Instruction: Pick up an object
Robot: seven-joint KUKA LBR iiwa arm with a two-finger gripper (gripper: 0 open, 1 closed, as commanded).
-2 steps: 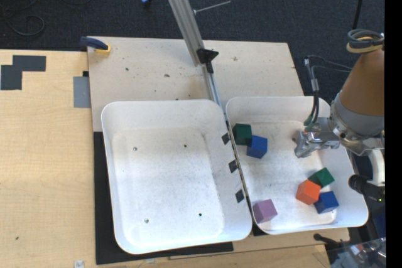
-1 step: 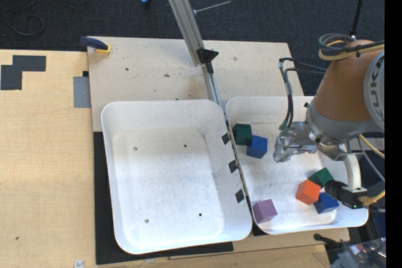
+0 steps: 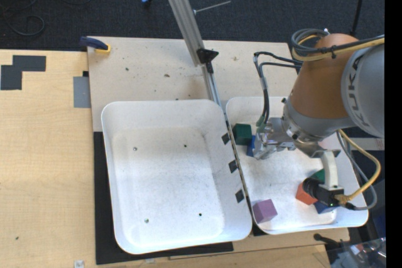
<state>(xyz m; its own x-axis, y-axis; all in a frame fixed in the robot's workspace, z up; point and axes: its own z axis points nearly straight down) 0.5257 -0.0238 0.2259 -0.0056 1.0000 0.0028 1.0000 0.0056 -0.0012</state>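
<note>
My gripper (image 3: 266,147) is low in the right bin (image 3: 295,230), near its upper left part. A green block (image 3: 242,132) lies just left of the gripper, beside the wall between the bins. A small blue object (image 3: 251,147) sits right under the green block, touching or nearly touching the gripper. A purple block (image 3: 264,210) rests at the bin's front left. An orange-red block (image 3: 305,196) and a blue piece (image 3: 324,208) lie at the front right.
The left bin (image 3: 125,135) stands beside the right one, with black clips (image 3: 232,166) along the shared wall. A slanted aluminium bar (image 3: 185,16) rises behind the bins. The bulky arm (image 3: 333,91) overhangs the right bin's back.
</note>
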